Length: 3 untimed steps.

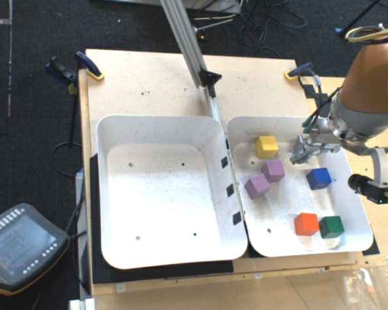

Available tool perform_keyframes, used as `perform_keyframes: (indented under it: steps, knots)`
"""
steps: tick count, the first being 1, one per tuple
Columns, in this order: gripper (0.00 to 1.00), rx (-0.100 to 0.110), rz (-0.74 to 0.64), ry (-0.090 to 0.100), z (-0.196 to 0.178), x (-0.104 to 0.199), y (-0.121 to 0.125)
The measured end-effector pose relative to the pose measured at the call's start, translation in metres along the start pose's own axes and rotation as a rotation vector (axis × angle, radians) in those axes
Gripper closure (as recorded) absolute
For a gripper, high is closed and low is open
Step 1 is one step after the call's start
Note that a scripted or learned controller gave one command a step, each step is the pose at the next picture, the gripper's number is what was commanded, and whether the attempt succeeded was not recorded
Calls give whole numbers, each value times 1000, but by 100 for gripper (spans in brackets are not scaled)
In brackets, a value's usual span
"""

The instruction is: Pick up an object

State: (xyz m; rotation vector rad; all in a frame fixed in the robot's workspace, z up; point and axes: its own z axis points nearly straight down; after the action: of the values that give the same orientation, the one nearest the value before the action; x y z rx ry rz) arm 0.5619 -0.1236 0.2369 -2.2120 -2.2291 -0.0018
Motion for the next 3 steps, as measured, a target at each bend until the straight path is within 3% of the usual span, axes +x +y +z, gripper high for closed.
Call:
perform_keyframes:
  steps: [3]
  knots:
    - [100, -3, 0, 0, 3, 143, 60]
